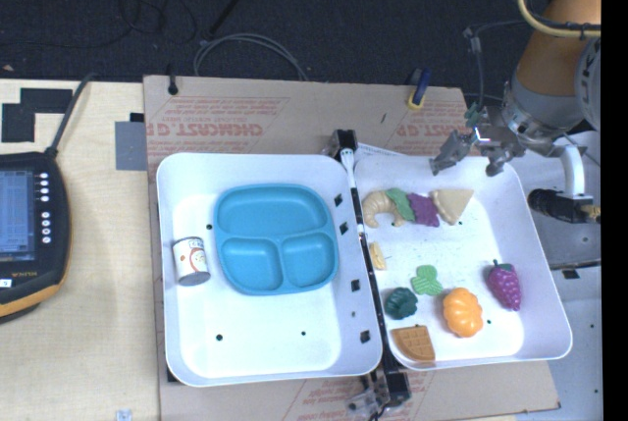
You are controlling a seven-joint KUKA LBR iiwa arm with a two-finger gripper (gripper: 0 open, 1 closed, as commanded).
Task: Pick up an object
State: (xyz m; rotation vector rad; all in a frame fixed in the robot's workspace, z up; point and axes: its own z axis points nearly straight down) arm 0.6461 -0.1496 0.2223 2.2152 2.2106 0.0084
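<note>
My gripper (473,159) hangs over the far edge of the right bin (535,242), fingers spread open with nothing between them. Just below it, along the bin's far side, lie a tan wedge (452,203), a purple piece (424,209), a green piece (399,201) and a croissant (378,206). Nearer the front are purple grapes (503,285), an orange fruit (462,311), a light green piece (426,281), a dark green broccoli (399,302) and a waffle (414,343). A small yellow bit (378,258) lies by the left wall.
The left bin (186,331) holds a blue divided plate (275,237) and a small white can (191,261) on its side. A black divider strip (359,242) runs between the bins. A control pendant (25,218) lies at far left.
</note>
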